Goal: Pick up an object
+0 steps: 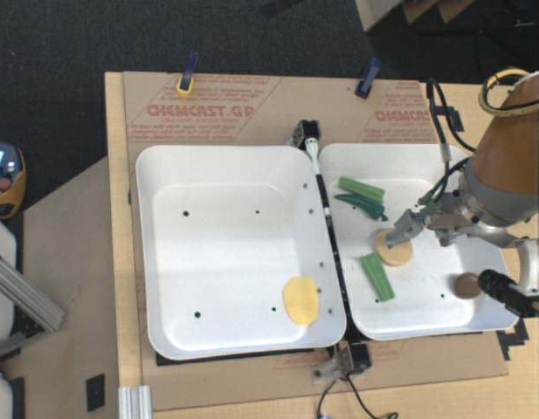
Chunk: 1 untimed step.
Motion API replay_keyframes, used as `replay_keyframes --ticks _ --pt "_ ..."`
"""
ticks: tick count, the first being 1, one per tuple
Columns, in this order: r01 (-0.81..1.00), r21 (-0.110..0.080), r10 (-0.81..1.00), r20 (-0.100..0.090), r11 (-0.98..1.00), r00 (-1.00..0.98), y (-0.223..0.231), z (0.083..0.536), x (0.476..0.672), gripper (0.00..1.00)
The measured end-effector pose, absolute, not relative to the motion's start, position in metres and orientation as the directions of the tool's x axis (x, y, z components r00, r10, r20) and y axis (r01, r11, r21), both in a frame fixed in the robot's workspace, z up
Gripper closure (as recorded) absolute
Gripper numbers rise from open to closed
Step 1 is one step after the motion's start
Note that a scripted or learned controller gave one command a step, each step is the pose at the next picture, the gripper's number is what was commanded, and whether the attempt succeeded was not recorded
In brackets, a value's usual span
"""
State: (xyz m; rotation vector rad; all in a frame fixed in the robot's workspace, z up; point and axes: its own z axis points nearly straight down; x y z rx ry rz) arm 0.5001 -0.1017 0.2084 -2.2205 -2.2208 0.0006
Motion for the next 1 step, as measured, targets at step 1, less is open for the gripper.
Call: replay_keyframes --ticks 1 --pt "1.000 -0.006 1.000 0.003 0.003 -0.003 -0.0664 0.1836 0.4778 0.00"
